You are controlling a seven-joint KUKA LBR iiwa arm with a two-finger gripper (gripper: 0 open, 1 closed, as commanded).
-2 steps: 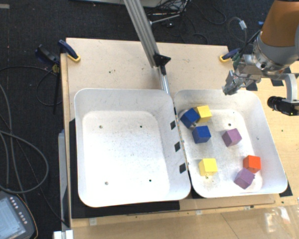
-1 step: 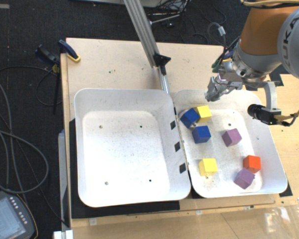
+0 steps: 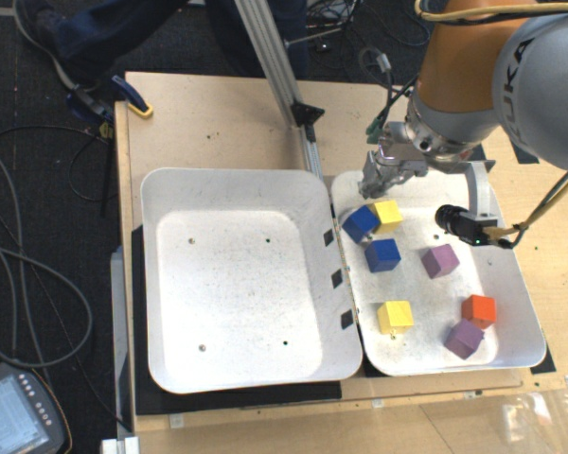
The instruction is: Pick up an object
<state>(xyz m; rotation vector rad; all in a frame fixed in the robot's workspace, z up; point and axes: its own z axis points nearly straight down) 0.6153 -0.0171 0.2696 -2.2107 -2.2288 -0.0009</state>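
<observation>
My claw [image 3: 377, 185] hung low over the right bin [image 3: 521, 348], just above a yellow cube [image 3: 388, 215] and blue cube [image 3: 360, 223]; its spread I could not tell. More cubes lay scattered nearer the front. Left bin [image 3: 161, 197] beside.

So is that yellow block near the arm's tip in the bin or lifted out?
In the bin. The yellow block rests on the right bin's floor beside a blue block, just below the end effector.

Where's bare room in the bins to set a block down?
The left bin is bare wall to wall. The right bin is crowded: blocks fill its floor and the gripper hangs over its far left corner by the blue block.
</observation>
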